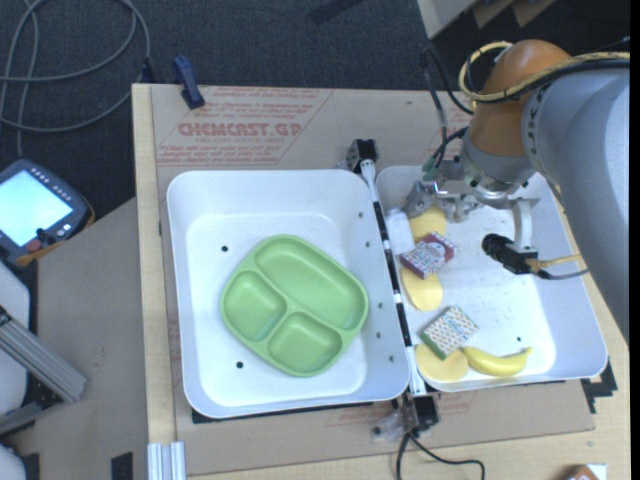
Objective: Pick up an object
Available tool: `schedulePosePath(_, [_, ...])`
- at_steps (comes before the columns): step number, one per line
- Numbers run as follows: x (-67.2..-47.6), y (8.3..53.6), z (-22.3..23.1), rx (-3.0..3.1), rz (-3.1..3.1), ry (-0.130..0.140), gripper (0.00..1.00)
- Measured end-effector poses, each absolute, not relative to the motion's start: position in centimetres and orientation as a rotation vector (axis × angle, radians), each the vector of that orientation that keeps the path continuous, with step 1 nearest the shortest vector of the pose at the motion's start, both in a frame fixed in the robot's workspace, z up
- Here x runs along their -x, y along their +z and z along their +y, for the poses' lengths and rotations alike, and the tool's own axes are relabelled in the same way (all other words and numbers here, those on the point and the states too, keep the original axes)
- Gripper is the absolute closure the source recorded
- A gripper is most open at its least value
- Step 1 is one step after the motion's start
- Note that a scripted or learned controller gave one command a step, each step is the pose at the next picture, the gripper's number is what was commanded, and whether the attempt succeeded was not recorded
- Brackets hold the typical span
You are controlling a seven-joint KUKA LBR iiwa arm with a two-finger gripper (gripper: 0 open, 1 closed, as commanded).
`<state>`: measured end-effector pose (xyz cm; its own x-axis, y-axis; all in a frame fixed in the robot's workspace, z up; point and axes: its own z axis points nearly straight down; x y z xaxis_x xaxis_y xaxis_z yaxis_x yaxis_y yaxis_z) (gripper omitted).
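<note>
Pink box (427,258) just below the fingers (455,206).

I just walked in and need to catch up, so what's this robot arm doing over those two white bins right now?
The arm's gripper is down at the far end of the right bin, above a jumble of small items: a banana, two small patterned boxes and some pale yellow pieces. Nothing is visibly held. The left bin holds a green divided plate.
</note>
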<state>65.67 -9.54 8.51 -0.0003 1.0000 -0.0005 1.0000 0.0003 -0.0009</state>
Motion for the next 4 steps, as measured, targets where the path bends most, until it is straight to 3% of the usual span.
schedulePosePath(1, [-66.69, 8.50, -9.26, 2.222, -2.224, -0.002, 0.00])
schedulePosePath(4, [-66.67, 8.49, -9.18, 2.222, -2.224, -0.001, 0.00])
